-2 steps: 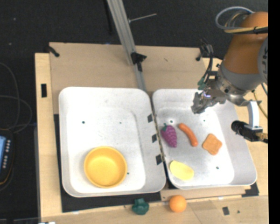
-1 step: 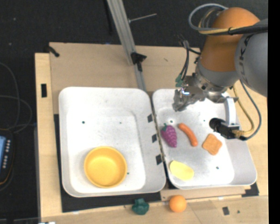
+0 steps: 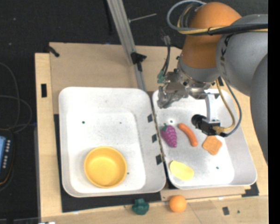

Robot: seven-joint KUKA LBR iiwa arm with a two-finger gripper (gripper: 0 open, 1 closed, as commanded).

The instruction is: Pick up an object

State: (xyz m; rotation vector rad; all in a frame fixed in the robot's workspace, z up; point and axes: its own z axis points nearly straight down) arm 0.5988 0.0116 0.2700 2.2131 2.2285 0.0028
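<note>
I hang over the right bin [image 3: 242,171] near its 11 o'clock corner, my gripper [image 3: 164,98] low by the rim; I cannot tell how my fingers stand. Toward 6 o'clock from me lies the purple grape bunch [image 3: 169,135], the orange carrot [image 3: 188,134] just beside it at 3 o'clock. Farther toward 5 o'clock sit the orange wedge [image 3: 212,145] and the yellow piece [image 3: 181,170]. The left bin [image 3: 102,106] holds a yellow bowl [image 3: 105,166].

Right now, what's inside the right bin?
Right bin: purple grapes, orange sausage, orange block, yellow piece. The end effector hangs over its top-left corner; the arm covers the floor behind.
</note>
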